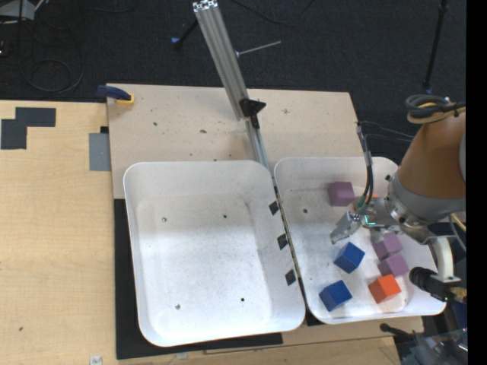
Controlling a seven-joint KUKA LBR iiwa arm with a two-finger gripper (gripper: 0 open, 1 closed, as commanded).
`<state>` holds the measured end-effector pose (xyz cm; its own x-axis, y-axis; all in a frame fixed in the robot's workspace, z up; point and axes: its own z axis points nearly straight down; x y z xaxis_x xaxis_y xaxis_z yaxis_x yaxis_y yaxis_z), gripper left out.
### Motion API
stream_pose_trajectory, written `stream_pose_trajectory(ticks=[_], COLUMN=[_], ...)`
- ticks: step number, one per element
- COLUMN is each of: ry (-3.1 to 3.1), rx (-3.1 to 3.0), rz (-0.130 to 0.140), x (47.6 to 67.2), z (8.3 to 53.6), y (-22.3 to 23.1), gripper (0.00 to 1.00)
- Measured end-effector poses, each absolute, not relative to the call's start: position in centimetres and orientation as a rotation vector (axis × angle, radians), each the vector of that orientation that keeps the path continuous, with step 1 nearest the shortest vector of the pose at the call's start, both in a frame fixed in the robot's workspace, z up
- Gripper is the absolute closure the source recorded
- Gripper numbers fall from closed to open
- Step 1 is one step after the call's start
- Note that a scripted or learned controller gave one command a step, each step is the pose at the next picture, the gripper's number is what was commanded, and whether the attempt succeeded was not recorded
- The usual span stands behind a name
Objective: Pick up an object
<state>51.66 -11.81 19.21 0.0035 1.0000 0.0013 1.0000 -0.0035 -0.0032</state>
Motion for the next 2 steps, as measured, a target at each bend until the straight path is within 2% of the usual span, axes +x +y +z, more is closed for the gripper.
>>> stream_pose_trajectory(ticks=[1, 2], ry=[-2.210, -2.219], rx=[-2.222, -2.222], rz=[0.007, 0.000], x=[52.1, 52.2], z=[14.1, 11.5], y=[-11.0, -11.1], gripper=[0.00, 0.00])
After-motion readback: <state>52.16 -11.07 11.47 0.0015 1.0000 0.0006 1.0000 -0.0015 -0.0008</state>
